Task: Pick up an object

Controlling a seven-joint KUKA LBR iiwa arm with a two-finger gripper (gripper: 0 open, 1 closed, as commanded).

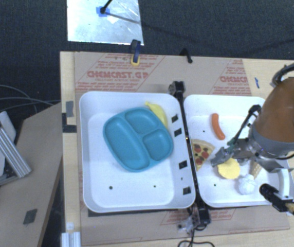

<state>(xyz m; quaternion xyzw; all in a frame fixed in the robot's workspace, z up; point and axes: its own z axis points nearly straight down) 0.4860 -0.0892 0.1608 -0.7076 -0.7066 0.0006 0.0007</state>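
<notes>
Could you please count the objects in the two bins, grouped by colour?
Blue: 1, the divided plate
Yellow: 2, the banana and the round disc
Orange-red: 1, the sausage
White: 1, the ball
Multi-coloured: 1, the pizza slice
Total: 6

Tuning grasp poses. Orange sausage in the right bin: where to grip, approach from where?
Grip the orange sausage mid-length, jaws across its narrow width, coming straight down. It lies flat, long axis running roughly up-down in the view, apart from the pizza slice, so both long sides look open.

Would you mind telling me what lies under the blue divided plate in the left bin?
A yellow, banana-like piece pokes out from beneath the blue divided plate's far edge; the rest of it is hidden by the plate.
</notes>
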